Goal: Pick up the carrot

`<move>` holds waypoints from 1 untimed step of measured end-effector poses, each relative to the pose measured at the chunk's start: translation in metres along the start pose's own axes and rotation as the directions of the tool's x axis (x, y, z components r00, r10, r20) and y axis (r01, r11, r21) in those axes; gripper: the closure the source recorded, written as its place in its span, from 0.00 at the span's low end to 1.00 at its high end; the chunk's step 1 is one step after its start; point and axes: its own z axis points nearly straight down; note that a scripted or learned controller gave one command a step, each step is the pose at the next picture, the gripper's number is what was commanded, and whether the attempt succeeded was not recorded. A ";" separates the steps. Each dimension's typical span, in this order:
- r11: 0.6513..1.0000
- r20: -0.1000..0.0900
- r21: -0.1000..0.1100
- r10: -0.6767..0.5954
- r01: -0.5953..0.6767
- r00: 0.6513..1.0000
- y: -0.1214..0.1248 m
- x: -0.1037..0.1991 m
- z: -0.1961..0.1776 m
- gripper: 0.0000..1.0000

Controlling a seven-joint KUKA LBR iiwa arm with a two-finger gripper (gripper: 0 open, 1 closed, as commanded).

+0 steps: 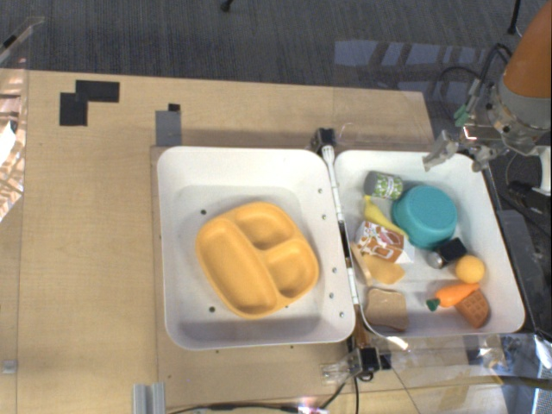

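Camera view from above has me parked high at the far right corner of the right bin [509, 257], my pincer [457, 147] hanging over the bin's back rim, well apart from anything I want. Whether it is spread or pressed together I honestly cannot tell from this angle, but nothing sits in it. The carrot [452, 296] lies down at the near end of that same bin, small and orange with a green tip pointing left, tucked just beside a brown waffle-like piece [473, 309] and right below a yellow ball [470, 269]. Between me and it sits a teal bowl [429, 216], with a little dark object [448, 253] just beyond. Over on the left, the other bin [172, 231] holds a yellow divided plate [257, 257], no business of mine. So I judge this the approach stage, grasp not yet begun. Next move, as I read it: travel toward the near edge, clear the bowl, line up across the carrot's narrow body, then descend carefully, because those close neighbours leave little room.
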 end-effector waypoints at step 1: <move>0.949 0.000 0.003 -0.316 0.316 0.949 -0.079 -0.042 0.071 0.00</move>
